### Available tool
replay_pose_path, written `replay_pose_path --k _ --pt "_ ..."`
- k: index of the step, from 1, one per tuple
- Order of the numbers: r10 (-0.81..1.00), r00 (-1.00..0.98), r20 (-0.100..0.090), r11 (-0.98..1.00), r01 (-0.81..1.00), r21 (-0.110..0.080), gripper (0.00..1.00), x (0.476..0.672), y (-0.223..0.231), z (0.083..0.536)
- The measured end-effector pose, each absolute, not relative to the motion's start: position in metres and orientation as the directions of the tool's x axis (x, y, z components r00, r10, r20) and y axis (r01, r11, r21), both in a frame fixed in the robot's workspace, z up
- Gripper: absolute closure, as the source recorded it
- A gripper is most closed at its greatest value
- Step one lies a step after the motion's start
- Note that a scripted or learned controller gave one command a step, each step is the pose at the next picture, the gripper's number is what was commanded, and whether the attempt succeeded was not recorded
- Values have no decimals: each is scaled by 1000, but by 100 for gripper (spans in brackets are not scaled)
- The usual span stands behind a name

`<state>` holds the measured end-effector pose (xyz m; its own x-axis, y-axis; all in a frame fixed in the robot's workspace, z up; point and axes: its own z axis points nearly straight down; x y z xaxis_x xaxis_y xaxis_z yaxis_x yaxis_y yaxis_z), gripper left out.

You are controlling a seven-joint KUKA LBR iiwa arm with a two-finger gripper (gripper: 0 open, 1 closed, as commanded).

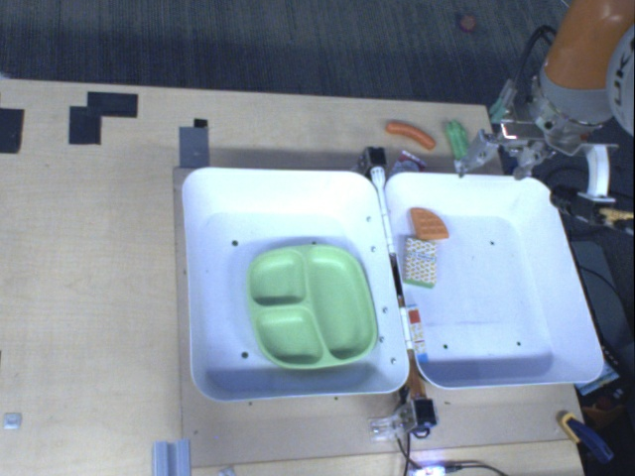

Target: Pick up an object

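In the right bin (516, 266), near its left wall, lie the things I could pick: an orange-brown wedge like a slice of bread (429, 224), and just below it, touching or nearly so, a small patterned packet (420, 263) with a green edge. The left bin (213, 266) holds a green divided plate (311, 303) with three compartments, sitting toward its lower middle. On the bench (89, 296) beyond the bins, an orange sausage-like thing (411, 134) lies near the back rim, with a green object (456, 139) just to its right. My gripper (501, 157) hangs over the back rim of the right bin, toward its right corner, well apart from the wedge and the packet. My two fingers (474, 155) stand spread with a clear gap between them, and nothing is in that gap
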<state>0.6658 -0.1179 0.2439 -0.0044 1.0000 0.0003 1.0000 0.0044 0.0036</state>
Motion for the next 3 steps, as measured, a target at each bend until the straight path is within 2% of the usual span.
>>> replay_pose_path --k 1,2,3 --pt "1000 -4 0 4 1000 4 0 666 -118 244" --pt "1000 -2 1 2 1000 -1 0 668 -118 109" --pt "1000 -5 0 5 1000 9 100 671 -117 123"
